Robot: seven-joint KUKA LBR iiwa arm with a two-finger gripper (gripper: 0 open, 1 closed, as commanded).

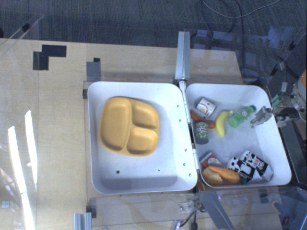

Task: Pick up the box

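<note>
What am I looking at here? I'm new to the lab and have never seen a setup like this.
One camera fixed above a bench looks down at a slant on two shallow white bins. The left bin holds a yellow tray with three compartments. The right bin holds small items: a black-and-white box near its front right corner, a banana, a green bottle, a can, a dark jar and a bread roll. The machine is a robot arm reaching in from the right; its gripper sits at the right bin's right rim, apart from the box. Nothing shows between its fingers. Its job is to pick up the box.
</note>
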